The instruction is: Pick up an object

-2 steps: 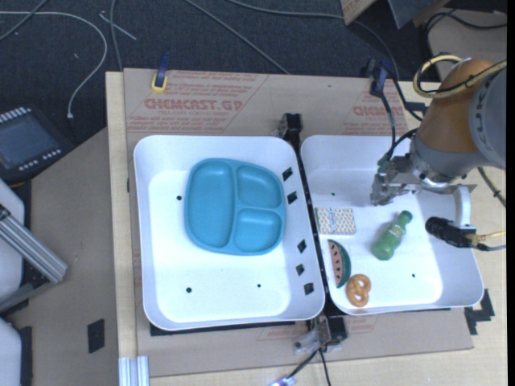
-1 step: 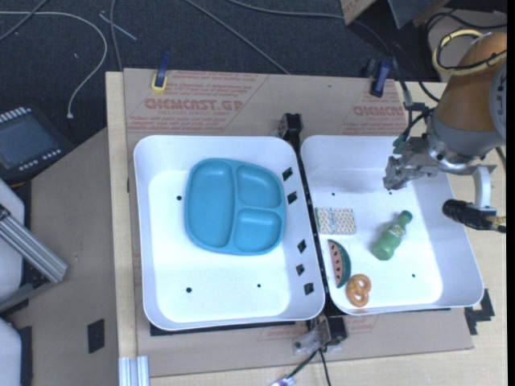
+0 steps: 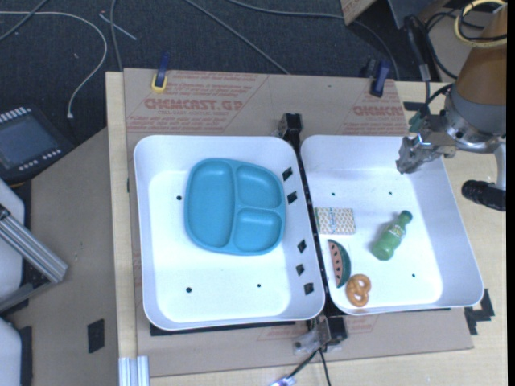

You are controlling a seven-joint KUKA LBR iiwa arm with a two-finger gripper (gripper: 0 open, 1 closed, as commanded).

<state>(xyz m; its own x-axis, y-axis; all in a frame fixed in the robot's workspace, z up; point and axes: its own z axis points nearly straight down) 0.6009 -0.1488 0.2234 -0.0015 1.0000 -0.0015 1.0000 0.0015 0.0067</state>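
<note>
While two shallow white bins sit side by side, we count one blue divided plate, one green bottle, one watermelon slice, one pretzel and one patterned card; our tool hovers, its state unclear.

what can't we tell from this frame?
- Tool fingers: small and blurred over the right bin rim; open or shut unreadable.
- Arm above the orange band: cut off by the frame's top right.
- Patterned card: print too small to read.
- Watermelon slice: lies against the bin's left wall, far edge unclear.
</note>
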